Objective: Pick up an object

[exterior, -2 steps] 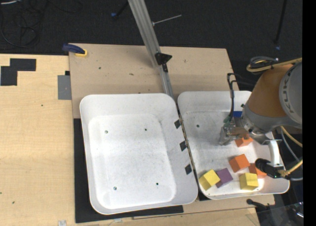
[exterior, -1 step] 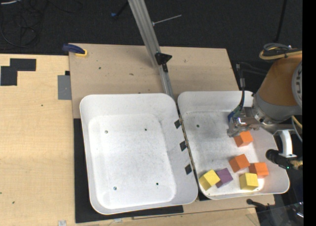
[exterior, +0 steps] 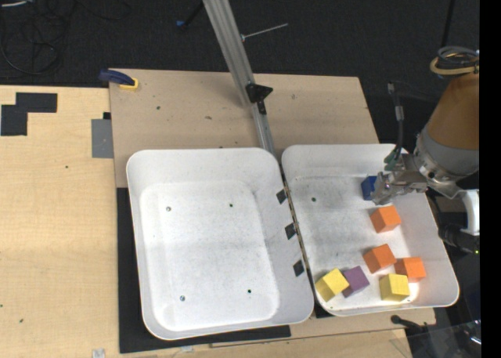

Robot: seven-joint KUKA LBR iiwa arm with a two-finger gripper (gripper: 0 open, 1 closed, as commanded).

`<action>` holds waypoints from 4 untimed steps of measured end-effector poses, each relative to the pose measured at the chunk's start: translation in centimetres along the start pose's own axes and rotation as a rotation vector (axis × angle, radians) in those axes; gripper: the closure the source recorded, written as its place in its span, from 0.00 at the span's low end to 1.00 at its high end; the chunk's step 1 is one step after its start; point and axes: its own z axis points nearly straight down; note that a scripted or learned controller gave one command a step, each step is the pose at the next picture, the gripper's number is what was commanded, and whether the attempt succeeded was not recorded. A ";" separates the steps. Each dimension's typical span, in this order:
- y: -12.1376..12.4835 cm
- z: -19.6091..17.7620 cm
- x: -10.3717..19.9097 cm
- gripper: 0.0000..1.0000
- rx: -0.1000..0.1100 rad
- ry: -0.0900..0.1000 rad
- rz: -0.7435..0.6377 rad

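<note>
The right bin (exterior: 329, 192) holds several small blocks. A blue block (exterior: 368, 187) lies near its right side, directly at the tip of my gripper (exterior: 383, 186), which comes in low from the right. An orange block (exterior: 384, 218) sits just below the gripper. Further toward the front lie another orange block (exterior: 379, 258), a third orange one (exterior: 412, 269), a purple block (exterior: 355, 279) and two yellow blocks (exterior: 332, 283) (exterior: 394, 287). The gripper's tip touches or nearly touches the blue block; I cannot make out whether anything is held.
The left bin (exterior: 205, 239) stands beside the right one, with black clips (exterior: 290, 229) along the shared rim. A slanted aluminium bar (exterior: 235, 55) rises behind the bins. The arm's orange band (exterior: 458, 113) hangs over the right bin's far right edge.
</note>
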 end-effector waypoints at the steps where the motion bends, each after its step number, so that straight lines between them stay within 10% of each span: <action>1: 1.2 -0.6 6.0 1.00 0.004 0.003 -0.006; 4: 2.0 -2.4 21.5 1.00 0.005 0.003 -0.005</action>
